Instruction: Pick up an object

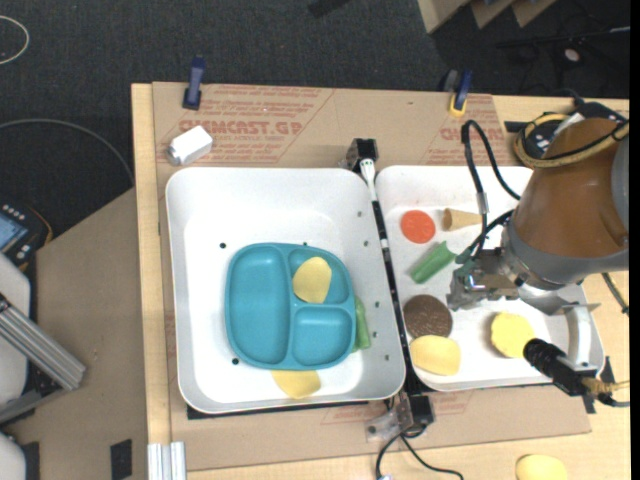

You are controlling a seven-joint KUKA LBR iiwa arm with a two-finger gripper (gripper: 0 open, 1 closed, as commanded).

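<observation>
arm: the grey and orange arm (pixel 575 203) is seen reaching in from the right, over the right bin (pixel 400 183).
pincer: the gripper (pixel 478 280) is found low among the toy food; how far it is open, and whether anything is held in it, cannot be told, since it is masked by the wrist.
nearest candidates: a green piece (pixel 432 263) lies just left of the gripper, a brown round piece (pixel 427 315) near and left of it, and a yellow piece (pixel 511 335) on its near side.
others in right bin: an orange disc (pixel 418 227) and a small tan cone (pixel 461 218) lie towards the far side; a second yellow piece (pixel 436 355) sits at the near left corner.
left bin: a teal divided plate (pixel 262 308) is seen with a yellow slice (pixel 312 280) in one compartment.
handling, judged: the pieces are taken to be light, stiff, smooth plastic, likely slippery; rounded ones may roll or squirt out.
hold, judged: the green piece is best taken across its narrow width, at mid-length.
</observation>
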